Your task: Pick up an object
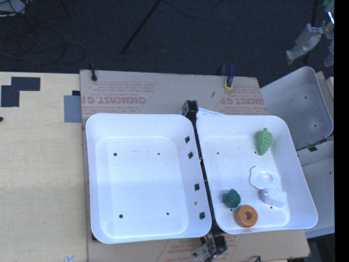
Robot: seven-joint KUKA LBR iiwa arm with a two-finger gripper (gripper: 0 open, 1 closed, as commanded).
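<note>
One gripper is what we see at the upper right of the view, high above the bench and outside the bins; whether it is open or closed we cannot tell. No object is between it and the bench.

From the gripper, all candidate objects lie below and to the left, inside the right bin. Nearest is the green grape-like toy, close to the bin's far right corner, with its long axis running from far edge to near edge. Further on, by the right wall, lie a flat white piece and, touching it, a small grey-white block. Near the near edge sit a dark green lump and an orange ring, just beside each other. We judge the grape toy the easiest target, because it stands apart from the others.
</note>
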